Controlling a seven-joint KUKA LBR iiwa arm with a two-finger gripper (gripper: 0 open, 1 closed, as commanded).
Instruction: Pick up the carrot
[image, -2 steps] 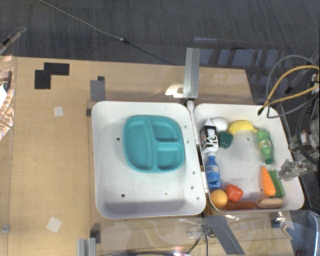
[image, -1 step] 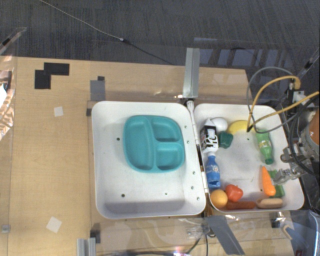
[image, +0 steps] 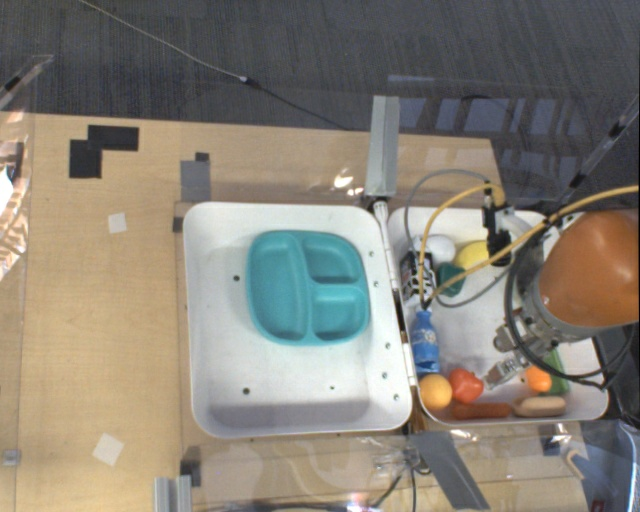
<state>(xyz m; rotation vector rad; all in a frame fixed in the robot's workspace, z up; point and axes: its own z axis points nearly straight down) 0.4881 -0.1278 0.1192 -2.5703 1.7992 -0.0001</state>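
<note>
The carrot (image: 540, 379) is a small orange piece with a green top. It lies near the front right corner of the right bin (image: 590, 408). The arm's orange band covers much of the right side of that bin, and part of the carrot is hidden beneath the arm. My gripper (image: 508, 367) hangs low just left of the carrot, between it and a red tomato (image: 465, 382). Cables and the wrist hide most of the gripper. Nothing shows as held.
The right bin also holds an orange ball (image: 434, 390), a red sausage (image: 478, 409), a beige bread piece (image: 540, 405), a blue bottle (image: 424, 340), a yellow lemon (image: 472, 254) and a white ball (image: 438, 247). A teal divided plate (image: 306, 286) lies in the left bin (image: 220, 400).
</note>
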